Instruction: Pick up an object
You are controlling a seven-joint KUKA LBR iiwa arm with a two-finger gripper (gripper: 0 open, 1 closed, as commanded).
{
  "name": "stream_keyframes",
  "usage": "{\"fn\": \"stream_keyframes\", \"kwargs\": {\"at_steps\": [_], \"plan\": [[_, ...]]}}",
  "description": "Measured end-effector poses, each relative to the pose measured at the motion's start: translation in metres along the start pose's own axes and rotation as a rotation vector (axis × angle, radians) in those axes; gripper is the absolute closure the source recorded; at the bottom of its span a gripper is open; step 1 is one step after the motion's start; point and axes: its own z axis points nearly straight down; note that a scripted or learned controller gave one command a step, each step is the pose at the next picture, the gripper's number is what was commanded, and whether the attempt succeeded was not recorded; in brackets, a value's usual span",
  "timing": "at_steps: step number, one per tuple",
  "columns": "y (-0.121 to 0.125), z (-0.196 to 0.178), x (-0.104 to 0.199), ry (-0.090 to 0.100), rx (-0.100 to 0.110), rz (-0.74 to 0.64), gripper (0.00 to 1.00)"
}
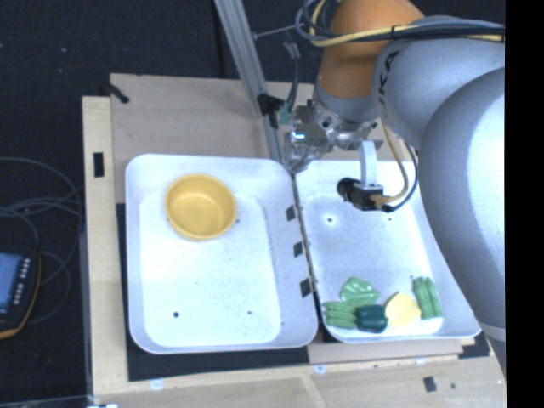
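One claw [299, 158]: state cannot be told.
Toy pile [380, 304]: well below the claw, toward its right.
Yellow bowl [201, 206]: left of the claw.

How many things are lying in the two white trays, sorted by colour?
Yellow: 2, the bowl in the left tray and a yellow piece in the right tray.
Green: 4, a leafy piece, a ribbed piece, a dark green block and a long piece, all in the right tray.
Total: 6
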Motion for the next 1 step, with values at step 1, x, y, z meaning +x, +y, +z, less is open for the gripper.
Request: {"fn": "stream_keyframes", "kwargs": {"at_steps": [1], "plan": [[-0.0069,0.0023,0.0449,0.0,0.0,0.0,1.0]]}}
